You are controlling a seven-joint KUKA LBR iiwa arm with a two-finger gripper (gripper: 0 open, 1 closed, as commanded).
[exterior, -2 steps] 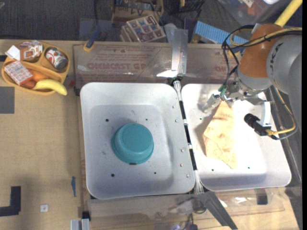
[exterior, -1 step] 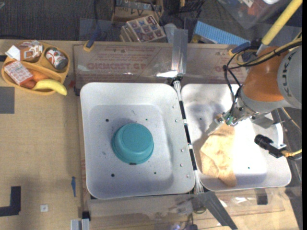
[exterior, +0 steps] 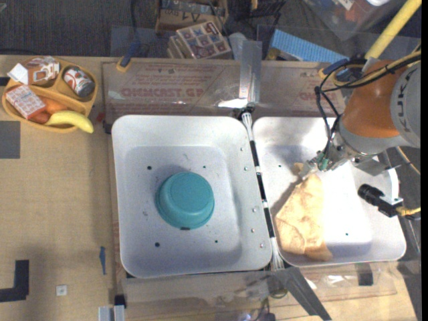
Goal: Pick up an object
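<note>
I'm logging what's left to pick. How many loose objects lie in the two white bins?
2: a teal bowl upside down in the left bin, and a tan cloth in the right bin. The cloth may hide something.

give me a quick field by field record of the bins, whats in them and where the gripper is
left bin: holds a teal bowl, upside down, near the middle
right bin: holds a tan cloth, crumpled along its left side
gripper: low over the right bin, at the cloth's top end
grasp: cannot tell whether the cloth is held
arm: reaches in from the right, orange band above the wrist
</note>
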